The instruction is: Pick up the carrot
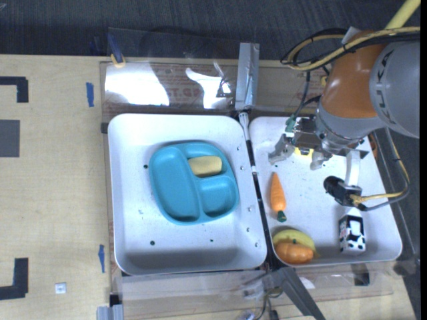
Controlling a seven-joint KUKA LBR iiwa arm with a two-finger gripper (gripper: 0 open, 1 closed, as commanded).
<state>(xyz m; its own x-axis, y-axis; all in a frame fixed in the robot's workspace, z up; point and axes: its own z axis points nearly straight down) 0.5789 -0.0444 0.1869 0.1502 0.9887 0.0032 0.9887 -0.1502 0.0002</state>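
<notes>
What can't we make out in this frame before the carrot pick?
- Right bin, far corner: camera view, covered by the arm.
- Yellow item on the blue plate: too blurred to identify.
- Orange and yellow things near the carrot: overlapping, kinds unclear.

arm [400, 92] cut by right edge | right bin [308, 200] far corner hidden (behind arm)

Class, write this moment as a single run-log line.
tool open over right bin | carrot lying loose in right bin, not gripped | blue plate in left bin
</notes>
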